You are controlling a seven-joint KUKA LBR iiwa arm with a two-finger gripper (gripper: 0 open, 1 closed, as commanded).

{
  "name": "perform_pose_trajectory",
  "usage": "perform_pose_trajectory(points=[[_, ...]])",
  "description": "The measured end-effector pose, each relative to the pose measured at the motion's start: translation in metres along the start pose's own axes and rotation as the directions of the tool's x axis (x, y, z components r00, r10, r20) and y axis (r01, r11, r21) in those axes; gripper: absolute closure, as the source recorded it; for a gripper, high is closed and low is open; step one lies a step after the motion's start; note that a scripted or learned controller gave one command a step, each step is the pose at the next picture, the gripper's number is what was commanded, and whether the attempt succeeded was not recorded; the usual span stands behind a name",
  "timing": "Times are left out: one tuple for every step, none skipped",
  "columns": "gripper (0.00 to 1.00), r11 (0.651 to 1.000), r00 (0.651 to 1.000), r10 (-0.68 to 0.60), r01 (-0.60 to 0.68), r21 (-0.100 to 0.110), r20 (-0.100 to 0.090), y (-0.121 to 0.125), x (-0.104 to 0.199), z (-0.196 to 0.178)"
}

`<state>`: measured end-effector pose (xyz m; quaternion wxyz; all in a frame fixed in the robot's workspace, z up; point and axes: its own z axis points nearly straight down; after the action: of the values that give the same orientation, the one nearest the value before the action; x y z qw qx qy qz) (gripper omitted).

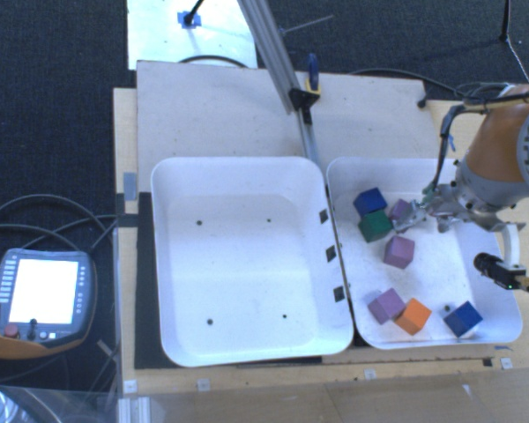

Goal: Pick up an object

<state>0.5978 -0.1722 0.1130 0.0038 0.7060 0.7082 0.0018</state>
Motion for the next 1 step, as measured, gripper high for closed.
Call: perform_pose_trajectory(points=[[1.0, 1.0, 1.0, -0.001, 0.001, 0.003, -0.002, -0.0004, 0.0005, -0.0078]])
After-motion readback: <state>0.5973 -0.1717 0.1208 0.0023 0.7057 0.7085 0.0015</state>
